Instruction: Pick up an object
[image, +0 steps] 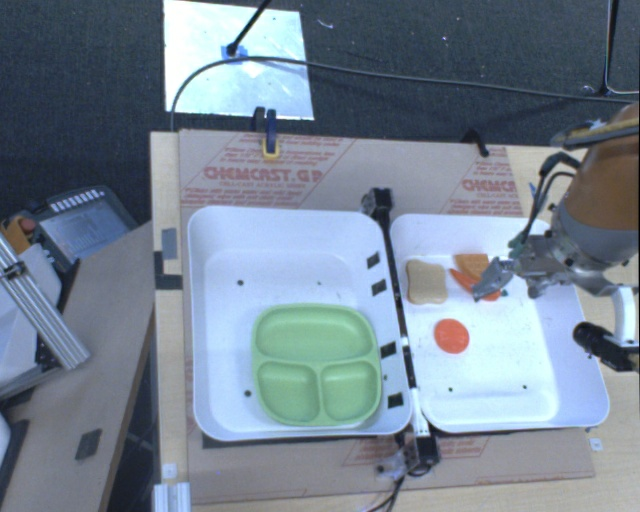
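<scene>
In the right bin (560, 400) lie a tan bread-like slice (427, 282), a round orange-red disc (451, 335) and an orange piece (469, 265) near the back. My gripper (489, 283) comes in from the right and hangs low over the orange piece's front right edge, hiding part of it. It is to the right of the tan slice and behind the disc. I cannot make out whether anything is held.
The left bin (220, 250) holds a green divided plate (315, 362) toward its front. A black clip strip (385, 270) joins the two bins. The grey arm with its orange band (605, 190) overhangs the right bin's far right side.
</scene>
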